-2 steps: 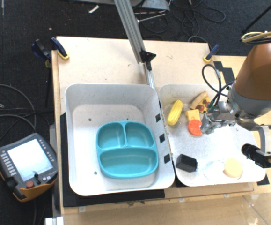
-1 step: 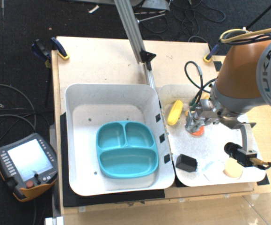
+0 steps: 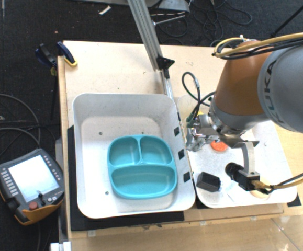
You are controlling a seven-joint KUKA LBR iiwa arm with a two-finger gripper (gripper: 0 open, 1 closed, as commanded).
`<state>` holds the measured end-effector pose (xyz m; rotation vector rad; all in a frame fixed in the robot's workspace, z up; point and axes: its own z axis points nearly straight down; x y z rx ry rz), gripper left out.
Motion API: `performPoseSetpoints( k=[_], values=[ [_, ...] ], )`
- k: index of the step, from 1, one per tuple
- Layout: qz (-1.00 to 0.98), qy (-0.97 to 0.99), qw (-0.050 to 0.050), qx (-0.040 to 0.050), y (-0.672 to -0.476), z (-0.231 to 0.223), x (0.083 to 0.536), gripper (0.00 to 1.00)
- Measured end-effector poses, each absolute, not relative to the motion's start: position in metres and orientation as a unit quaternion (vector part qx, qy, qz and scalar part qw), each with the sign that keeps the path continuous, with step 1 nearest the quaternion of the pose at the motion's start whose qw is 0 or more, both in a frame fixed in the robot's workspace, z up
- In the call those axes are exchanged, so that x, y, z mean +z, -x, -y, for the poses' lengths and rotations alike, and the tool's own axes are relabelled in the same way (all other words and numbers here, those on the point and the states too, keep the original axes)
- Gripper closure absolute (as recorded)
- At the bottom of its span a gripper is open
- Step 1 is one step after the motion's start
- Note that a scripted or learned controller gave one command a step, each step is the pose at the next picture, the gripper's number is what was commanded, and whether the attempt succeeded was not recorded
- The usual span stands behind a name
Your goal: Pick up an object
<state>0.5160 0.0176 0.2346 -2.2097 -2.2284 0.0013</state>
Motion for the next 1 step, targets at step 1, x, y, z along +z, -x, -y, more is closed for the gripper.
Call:
performPoseSetpoints(
  k=[1],
  values=[
    [0.71,0.704,0.001,-0.0002,-0.5025,-0.0682,0.2392,1.0]
  ],
)
